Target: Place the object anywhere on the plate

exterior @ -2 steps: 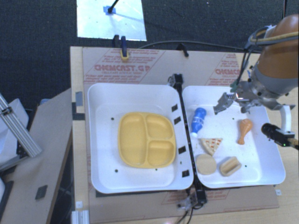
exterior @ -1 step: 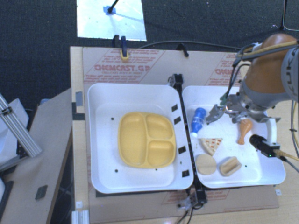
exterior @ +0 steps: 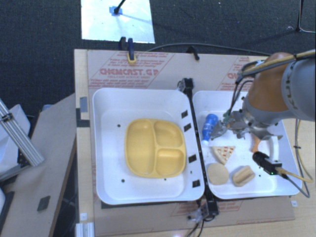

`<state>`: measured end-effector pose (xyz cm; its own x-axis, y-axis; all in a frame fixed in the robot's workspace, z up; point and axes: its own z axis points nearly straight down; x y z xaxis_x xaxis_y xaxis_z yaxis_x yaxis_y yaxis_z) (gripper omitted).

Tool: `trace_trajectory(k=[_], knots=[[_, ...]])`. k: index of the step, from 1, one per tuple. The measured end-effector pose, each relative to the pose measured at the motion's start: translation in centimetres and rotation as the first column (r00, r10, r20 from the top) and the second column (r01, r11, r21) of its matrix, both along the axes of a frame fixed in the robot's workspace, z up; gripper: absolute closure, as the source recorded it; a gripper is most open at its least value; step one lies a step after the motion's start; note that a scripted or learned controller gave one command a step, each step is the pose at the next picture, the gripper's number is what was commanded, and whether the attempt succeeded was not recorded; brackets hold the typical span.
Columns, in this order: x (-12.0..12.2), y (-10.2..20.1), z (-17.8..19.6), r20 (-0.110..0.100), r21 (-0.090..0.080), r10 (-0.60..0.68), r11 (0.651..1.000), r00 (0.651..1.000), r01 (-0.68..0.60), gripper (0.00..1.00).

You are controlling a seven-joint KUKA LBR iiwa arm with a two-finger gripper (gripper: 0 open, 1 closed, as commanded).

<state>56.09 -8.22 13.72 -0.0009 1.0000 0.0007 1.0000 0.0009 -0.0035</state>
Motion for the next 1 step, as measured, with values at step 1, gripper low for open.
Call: trace_trajectory(k=[1], knots=[[0.23,-0.1,-4.71,0.008,-0.002,-0.001,1.0,1.0,0.001,0.0]])
